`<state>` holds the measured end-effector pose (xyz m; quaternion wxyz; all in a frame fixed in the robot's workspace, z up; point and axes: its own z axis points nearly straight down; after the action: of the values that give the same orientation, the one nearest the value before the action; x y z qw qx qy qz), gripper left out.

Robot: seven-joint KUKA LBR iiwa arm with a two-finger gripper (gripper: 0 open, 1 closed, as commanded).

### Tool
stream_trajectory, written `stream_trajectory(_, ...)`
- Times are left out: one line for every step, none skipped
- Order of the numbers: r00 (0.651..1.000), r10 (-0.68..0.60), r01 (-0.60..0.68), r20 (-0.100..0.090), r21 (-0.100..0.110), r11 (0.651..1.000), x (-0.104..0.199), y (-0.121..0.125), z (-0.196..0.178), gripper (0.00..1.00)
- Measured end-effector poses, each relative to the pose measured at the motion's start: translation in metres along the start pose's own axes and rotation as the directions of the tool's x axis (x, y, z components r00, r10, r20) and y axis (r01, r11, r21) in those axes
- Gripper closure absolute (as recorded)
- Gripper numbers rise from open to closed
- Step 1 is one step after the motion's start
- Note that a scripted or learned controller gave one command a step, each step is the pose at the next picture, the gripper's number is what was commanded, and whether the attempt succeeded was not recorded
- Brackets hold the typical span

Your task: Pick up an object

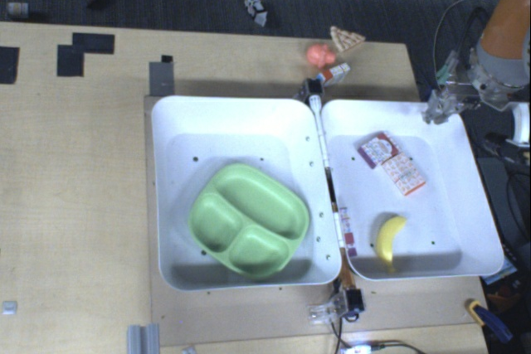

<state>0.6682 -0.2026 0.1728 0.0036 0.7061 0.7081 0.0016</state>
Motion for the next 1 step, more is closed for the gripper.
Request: stream_trajectory(1.0, -0.001, 0.001, -0.001, 0.002, 1.0, 0.0011, -0.0002, 0.0009, 0.0)
